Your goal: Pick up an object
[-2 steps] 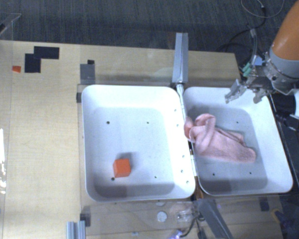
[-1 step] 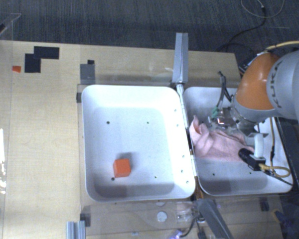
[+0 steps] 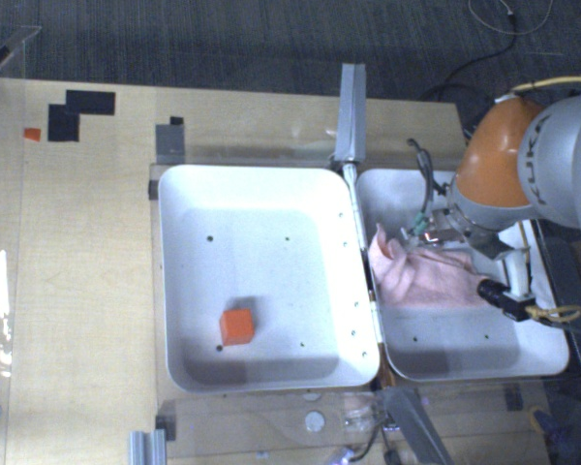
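A crumpled pink cloth (image 3: 421, 277) lies in the right bin (image 3: 465, 361), against its left wall. My gripper (image 3: 418, 232) is low over the cloth's upper edge, at the end of the grey arm with the orange band. The arm's wrist hides the fingertips where they meet the cloth. A small orange block (image 3: 237, 326) sits in the left bin (image 3: 261, 197), toward its front left.
A metal divider post (image 3: 351, 114) stands behind the gap between the two bins. Black markers (image 3: 76, 112) and a small orange square (image 3: 32, 135) are on the bench at the far left. Cables trail off the arm at the right.
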Tool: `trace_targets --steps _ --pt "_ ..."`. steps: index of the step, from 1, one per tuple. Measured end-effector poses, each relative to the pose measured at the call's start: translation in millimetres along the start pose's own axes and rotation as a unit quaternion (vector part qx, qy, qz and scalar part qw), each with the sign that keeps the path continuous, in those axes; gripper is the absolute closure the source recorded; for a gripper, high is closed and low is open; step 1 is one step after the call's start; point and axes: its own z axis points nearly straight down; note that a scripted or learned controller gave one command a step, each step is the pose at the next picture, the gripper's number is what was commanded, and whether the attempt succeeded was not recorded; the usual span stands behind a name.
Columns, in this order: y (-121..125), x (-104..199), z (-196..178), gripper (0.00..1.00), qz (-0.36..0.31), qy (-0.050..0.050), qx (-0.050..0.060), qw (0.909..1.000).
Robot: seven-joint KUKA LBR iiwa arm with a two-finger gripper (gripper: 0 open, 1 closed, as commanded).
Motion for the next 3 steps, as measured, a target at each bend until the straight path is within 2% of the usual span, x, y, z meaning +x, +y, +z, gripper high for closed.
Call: trace_targets --steps 1,2,3 --pt "-27.7 22.8 -114.6 0.0 0.012 0.001 0.004 0.9999" --pt "-45.1 -29.7 -4.4 0.0 -0.051 0.0 0.003 0.9987" --pt "-34.4 -45.4 -85.1 0.0 -0.12 0.001 0.003 0.9928"
